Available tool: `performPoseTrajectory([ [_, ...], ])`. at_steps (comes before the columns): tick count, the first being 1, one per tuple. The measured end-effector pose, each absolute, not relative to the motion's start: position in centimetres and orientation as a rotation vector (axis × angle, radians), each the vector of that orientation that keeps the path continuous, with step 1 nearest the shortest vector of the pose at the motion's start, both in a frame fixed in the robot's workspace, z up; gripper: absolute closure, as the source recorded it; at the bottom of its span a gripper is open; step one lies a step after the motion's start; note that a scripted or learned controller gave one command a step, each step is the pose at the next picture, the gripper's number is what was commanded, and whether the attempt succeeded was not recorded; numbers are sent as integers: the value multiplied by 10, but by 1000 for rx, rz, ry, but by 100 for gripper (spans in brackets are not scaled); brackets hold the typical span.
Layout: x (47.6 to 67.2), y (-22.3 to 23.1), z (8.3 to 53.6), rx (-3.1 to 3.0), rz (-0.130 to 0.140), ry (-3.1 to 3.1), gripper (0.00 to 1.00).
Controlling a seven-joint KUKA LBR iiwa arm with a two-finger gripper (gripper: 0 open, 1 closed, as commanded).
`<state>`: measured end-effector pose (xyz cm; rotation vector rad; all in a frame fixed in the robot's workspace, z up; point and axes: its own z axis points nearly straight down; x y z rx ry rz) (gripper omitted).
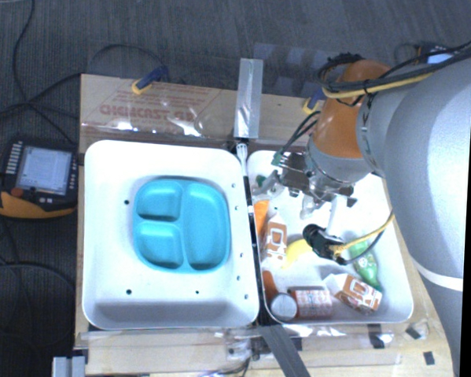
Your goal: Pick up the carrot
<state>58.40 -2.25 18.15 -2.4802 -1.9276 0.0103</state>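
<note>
Over the right bin (395, 298) hangs the arm (426, 154), its gripper (317, 202) low among the clutter; whether it is open I cannot tell. Left bin (97, 279) bears a blue tray (182, 224). What seems the carrot (260, 216) lies against the right bin's left wall, beside an orange carton (275, 243), apart from the gripper.

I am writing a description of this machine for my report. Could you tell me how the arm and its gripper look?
The arm is a thick, rounded grey body with an orange band above the wrist. Yellow and black cables run along it toward the wrist. The gripper is a small dark and metallic assembly with thin wires around it.
</note>
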Motion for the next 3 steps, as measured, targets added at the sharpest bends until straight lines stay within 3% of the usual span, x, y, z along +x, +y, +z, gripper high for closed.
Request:
performPoseTrajectory([
  [1,601,-71,198,-2436,10,-1986,0],
  [2,540,-34,181,-2331,7,-2101,0],
  [3,490,-37,181,-2345,9,-2085,0],
])
